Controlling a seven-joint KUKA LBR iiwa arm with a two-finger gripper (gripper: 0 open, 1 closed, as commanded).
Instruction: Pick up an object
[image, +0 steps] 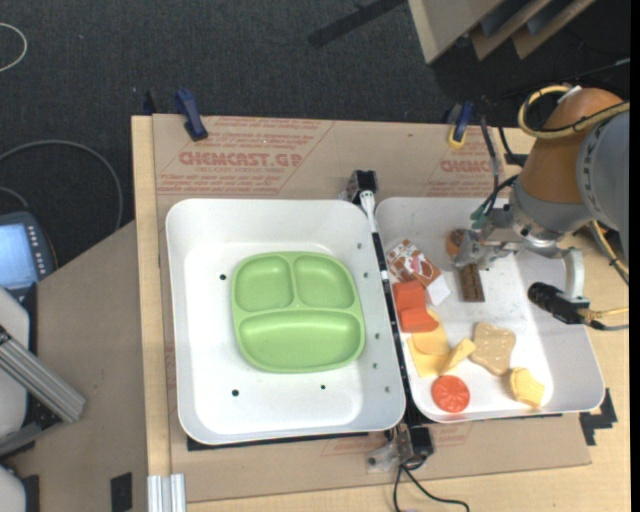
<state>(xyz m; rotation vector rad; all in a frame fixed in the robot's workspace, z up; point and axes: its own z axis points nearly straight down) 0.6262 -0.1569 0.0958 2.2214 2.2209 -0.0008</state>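
I had the end effector (478, 247) low over the brown bar (471, 282), upper right, lined up to grab; I couldn't tell its opening.

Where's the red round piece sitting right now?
The red round piece lies in the right bin, near its front edge, just below the yellow wedge and left of the tan toast-shaped piece.

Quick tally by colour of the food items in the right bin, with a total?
Orange or red: 2, the block and the round piece.
Yellow: 3.
Tan: 1, the cracker shape.
Brown: 3.
Total: 9.
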